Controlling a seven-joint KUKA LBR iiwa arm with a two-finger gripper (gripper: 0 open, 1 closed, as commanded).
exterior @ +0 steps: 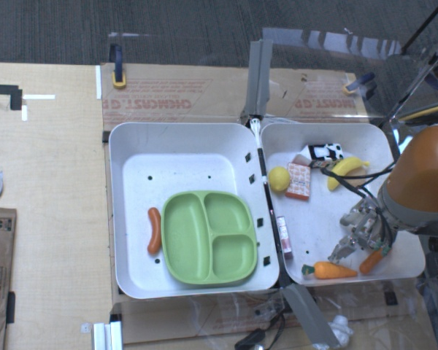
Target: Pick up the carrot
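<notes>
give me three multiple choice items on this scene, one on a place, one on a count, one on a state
1. Where does the orange carrot with a green tip lie?
A. on the green plate
B. at the right white bin's near edge
C. outside both bins

2. How many compartments has the green plastic divided plate?
A. two
B. three
C. five

3. How does the red sausage stand to the plate?
A. inside a compartment
B. on the left bin's floor, left of it
C. under it

Answers:
1 B, it rests by the front wall, below the gripper.
2 B, three hollows show.
3 B, it lies on white floor beside the rim.
</notes>
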